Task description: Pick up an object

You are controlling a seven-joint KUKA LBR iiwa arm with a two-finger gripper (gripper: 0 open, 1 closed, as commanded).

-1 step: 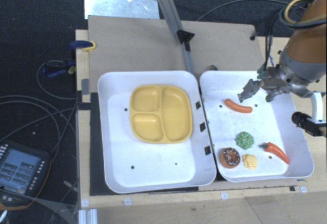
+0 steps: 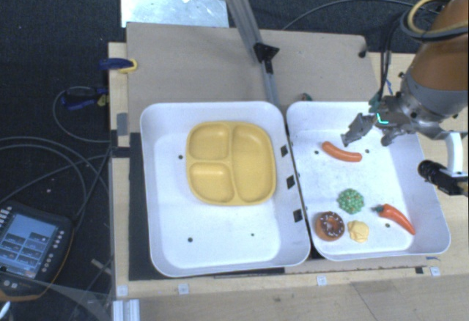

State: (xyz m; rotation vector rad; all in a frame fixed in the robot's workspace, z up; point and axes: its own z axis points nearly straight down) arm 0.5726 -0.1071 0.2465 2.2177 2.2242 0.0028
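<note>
just below tool, sausage lies flat in right bin, nothing between spread-wide fingers. step: approach, pre-grasp. next move likely: descend, straddle sausage across short axis, close. broccoli, carrot farther off.

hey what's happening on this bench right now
A robot arm's gripper, fingers spread and holding nothing, hovers over the right bin, just above a toy sausage. A donut, green broccoli, a yellow piece and a carrot lie nearer the front. The left bin holds a yellow divided plate.
</note>
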